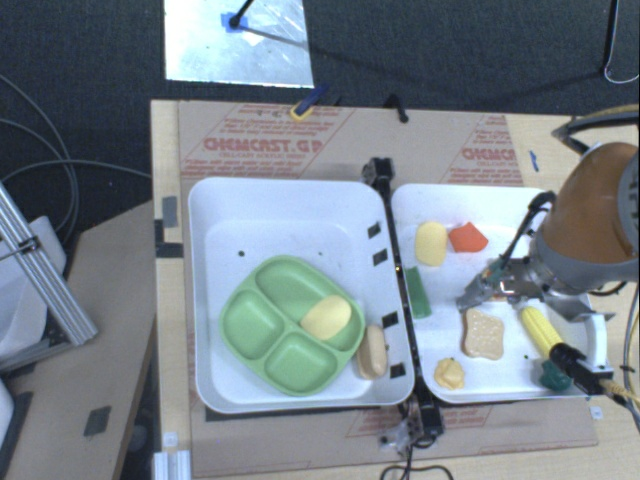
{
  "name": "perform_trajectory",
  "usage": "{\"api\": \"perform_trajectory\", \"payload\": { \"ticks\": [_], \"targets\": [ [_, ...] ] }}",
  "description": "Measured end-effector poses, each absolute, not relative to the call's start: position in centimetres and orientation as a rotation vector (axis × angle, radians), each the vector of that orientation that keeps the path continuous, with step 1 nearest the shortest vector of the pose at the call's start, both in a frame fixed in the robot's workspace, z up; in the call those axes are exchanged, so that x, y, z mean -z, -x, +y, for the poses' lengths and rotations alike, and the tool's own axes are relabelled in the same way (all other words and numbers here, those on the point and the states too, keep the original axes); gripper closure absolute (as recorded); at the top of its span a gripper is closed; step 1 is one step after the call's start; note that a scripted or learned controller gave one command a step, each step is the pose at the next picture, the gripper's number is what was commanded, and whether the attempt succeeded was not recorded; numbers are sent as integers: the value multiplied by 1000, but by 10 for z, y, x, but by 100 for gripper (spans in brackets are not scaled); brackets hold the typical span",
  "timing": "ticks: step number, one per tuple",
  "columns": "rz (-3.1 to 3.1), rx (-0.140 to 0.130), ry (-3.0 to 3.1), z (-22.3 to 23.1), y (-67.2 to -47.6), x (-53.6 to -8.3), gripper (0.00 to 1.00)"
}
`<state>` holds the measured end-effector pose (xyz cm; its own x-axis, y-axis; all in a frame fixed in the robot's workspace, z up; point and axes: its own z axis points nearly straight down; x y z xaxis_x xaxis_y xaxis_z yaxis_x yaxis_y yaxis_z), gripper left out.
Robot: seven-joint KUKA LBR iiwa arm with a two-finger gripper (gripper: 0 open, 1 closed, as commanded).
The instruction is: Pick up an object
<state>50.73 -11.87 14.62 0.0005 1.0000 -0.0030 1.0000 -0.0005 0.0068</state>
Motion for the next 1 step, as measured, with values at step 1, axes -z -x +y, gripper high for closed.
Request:
{"api": "perform_trajectory", "payload": {
  "ticks": [1],
  "targets": [
    [2216, -7, -2213, -107, -489, -85, 0]
  ]
}}
